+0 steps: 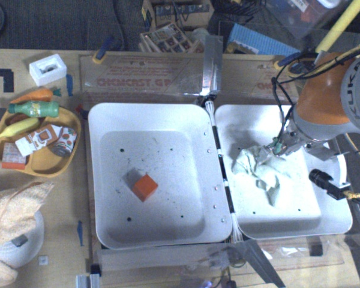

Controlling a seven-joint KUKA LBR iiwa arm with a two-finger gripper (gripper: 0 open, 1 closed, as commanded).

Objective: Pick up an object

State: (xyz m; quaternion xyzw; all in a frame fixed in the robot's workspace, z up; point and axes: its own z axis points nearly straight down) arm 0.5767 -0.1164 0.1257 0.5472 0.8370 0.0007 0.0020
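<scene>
Two smooth white bins with rounded corners, side by side. Left bin (pixel 108 131): floor speckled with dark flecks. Right bin (pixel 306 215): arm (pixel 327 98) enters from the right, orange band above the wrist, angled down and left. Gripper (pixel 278 147) is low over a crumpled white cloth (pixel 258 167), tip at its upper edge; finger state cannot be told. Orange block (pixel 146 188), matte, sharp-edged, lies mid-floor in the left bin, well apart from the gripper.
</scene>
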